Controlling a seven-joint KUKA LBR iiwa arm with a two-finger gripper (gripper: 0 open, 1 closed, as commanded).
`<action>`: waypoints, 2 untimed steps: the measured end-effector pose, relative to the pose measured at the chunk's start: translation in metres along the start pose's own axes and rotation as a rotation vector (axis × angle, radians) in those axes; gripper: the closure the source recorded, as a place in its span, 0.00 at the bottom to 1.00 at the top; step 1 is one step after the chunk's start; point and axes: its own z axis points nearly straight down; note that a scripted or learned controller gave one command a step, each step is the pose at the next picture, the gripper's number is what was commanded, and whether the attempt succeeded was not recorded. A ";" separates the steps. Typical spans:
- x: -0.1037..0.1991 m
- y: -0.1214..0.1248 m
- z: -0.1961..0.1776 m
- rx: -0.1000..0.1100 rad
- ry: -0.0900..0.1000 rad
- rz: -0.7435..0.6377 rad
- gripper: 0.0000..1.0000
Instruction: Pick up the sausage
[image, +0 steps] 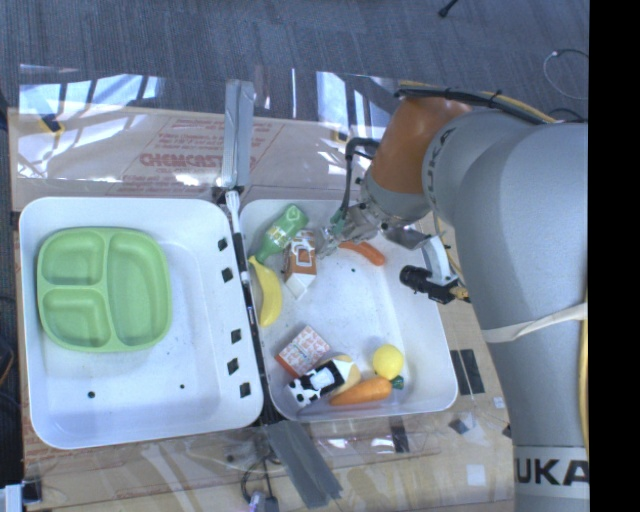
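- Lying along the near edge of the right bin (425, 330) are a carrot (362, 392), a black-and-white toy cow (318, 383) just left of it, and a yellow lemon (388, 359) touching the carrot's far side.
- Sitting a little farther in and to the left, a small patterned box (302, 350) is resting tilted on the bin floor.
- Leaning against the bin's left wall, a banana (266, 291) is stretching from near to far.
- Filling much of the left bin (120, 400), a green divided plate (103, 288) is lying flat.
- Lying in the far part of the right bin, the sausage (362, 252) is resting on the floor, angled, with a brown carton (301, 258) and a green bottle (283, 231) to its left.
- Hovering just at the sausage's far left end, the gripper (345, 226) is reaching down from the arm; how far its jaws are standing apart cannot be told, and nothing is showing between them.
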 end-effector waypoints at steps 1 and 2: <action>0.003 -0.029 -0.054 0.001 0.000 0.137 0.00; -0.041 -0.036 0.000 0.000 0.000 0.123 0.00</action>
